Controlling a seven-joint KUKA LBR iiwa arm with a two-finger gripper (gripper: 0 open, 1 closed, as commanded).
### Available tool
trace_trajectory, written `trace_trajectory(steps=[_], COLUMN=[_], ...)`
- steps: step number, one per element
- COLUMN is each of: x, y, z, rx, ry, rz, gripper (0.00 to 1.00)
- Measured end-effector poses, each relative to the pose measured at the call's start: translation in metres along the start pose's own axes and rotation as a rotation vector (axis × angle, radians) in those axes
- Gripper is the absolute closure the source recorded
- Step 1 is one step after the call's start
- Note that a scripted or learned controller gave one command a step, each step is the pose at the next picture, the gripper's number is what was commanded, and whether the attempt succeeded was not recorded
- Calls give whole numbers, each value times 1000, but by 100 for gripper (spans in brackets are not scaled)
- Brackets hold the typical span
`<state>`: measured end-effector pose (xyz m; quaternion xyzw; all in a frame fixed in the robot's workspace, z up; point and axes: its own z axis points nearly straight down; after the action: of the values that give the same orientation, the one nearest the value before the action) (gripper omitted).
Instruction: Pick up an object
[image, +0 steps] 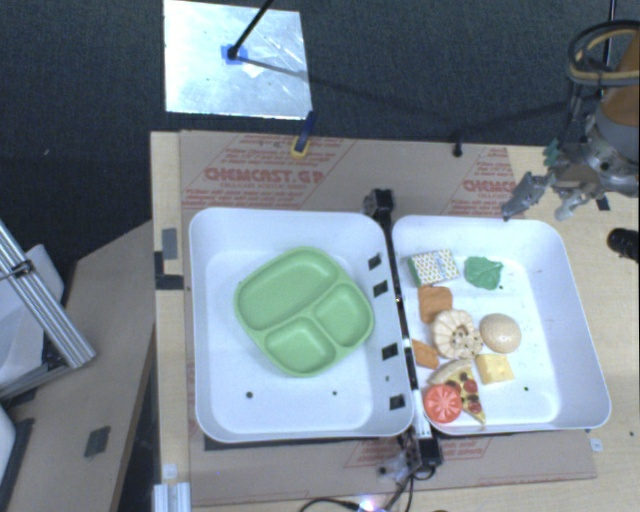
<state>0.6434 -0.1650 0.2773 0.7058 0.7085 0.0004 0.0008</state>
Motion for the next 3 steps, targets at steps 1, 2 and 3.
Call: trace_trajectory(steps=[1, 2, 3], x=[0, 5, 8], y=[1, 10, 12], z=[41, 90, 131], rx=[2, 3, 1], ry=[0, 0, 0], rz=[1, -3, -4], gripper=[0, 0, 0])
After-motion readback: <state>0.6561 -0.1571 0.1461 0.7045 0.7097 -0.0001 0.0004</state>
